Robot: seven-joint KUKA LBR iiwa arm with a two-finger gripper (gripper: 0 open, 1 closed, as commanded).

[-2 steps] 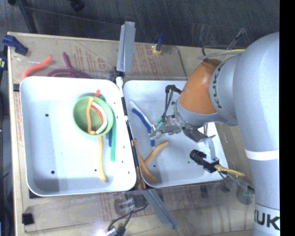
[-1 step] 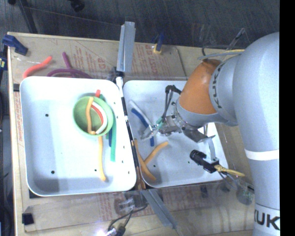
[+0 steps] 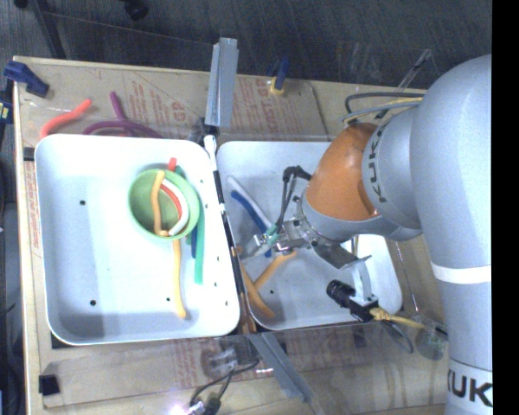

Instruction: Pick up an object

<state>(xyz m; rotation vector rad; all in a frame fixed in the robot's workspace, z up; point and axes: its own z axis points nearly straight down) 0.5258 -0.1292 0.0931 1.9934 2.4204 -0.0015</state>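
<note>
The claw (image 3: 272,242) is lowered into the right bin (image 3: 329,156) beside a blue strip (image 3: 246,210) and an orange strip (image 3: 264,282) (its opening cannot be told). A green bowl (image 3: 163,202) is seen in the left bin (image 3: 78,249).

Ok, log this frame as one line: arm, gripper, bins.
arm: over right bin | gripper: low by blue strip and orange strip, grasp unclear | left bin: green bowl, strips

Grey arm (image 3: 415,171) over right bin (image 3: 329,158), gripper (image 3: 266,242) low near blue strip (image 3: 246,210), green bowl (image 3: 163,204) in left bin (image 3: 78,258)
</note>
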